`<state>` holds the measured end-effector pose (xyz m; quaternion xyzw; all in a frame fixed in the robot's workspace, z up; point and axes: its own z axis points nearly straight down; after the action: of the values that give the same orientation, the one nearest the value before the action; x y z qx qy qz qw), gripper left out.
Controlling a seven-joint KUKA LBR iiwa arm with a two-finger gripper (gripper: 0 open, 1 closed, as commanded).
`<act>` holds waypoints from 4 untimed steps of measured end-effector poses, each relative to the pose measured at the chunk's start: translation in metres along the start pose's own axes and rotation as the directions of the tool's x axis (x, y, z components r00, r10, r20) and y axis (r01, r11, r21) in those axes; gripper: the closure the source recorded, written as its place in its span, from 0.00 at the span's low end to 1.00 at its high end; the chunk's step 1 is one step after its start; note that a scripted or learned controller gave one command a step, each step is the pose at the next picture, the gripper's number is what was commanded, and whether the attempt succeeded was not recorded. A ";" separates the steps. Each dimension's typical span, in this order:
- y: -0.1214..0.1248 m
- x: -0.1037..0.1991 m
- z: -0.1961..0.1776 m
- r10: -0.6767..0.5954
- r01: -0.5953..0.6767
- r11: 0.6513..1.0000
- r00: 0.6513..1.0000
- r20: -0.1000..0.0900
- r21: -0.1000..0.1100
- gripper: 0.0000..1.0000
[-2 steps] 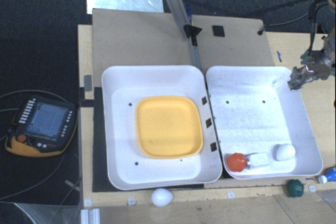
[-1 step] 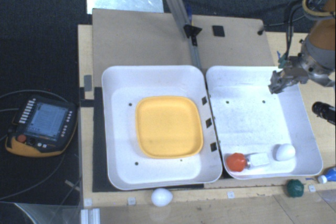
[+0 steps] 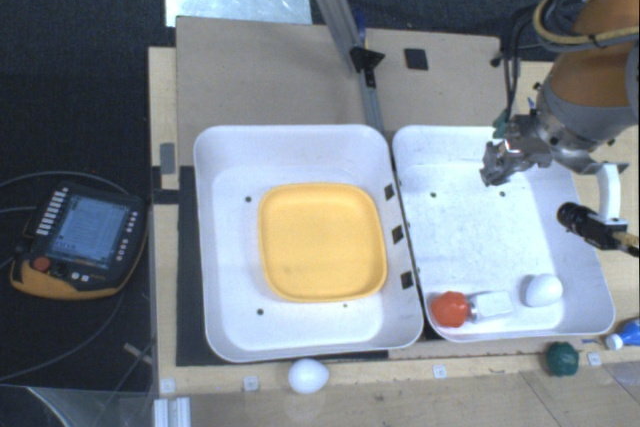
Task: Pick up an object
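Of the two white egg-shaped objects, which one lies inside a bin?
The white egg in the right bin, near its front right corner. The other egg lies on the bench, in front of the left bin.

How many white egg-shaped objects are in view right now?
2. One white egg lies in the right bin near its front right corner; the other sits on the bench outside the bins, just in front of the left bin.
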<state>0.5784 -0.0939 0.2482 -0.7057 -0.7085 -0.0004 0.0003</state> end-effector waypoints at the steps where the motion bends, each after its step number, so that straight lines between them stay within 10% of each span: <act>1: -0.014 0.039 0.004 0.000 0.000 1.000 1.000 0.000 0.000 1.00; 4: -0.080 0.187 0.011 0.000 0.000 1.000 1.000 0.000 0.000 1.00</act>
<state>0.4973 0.0933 0.2376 -0.7058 -0.7084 -0.0004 0.0003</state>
